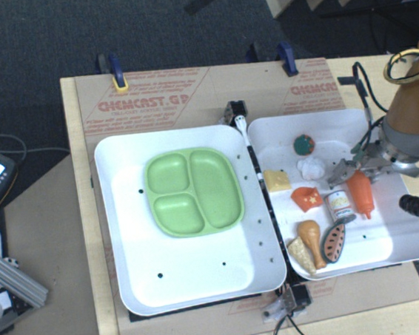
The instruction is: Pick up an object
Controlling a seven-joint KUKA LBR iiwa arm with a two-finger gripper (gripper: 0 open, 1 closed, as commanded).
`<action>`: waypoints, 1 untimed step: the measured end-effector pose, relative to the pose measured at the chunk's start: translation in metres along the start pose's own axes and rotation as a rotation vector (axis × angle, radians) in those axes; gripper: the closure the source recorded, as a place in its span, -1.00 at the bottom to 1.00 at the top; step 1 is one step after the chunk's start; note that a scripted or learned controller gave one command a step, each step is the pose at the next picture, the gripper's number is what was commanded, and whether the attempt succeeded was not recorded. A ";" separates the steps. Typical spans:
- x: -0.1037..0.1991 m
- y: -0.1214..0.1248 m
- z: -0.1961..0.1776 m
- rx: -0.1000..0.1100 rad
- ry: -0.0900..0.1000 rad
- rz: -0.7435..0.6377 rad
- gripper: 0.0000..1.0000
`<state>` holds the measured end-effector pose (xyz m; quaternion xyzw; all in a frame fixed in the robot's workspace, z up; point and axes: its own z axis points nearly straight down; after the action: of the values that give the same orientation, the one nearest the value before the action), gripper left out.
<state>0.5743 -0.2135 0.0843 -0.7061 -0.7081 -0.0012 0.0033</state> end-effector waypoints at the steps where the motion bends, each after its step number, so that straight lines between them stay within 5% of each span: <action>1: -0.002 0.000 -0.011 -0.004 -0.006 0.002 1.00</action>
<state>0.5743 -0.2158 0.0957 -0.7067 -0.7075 -0.0004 -0.0002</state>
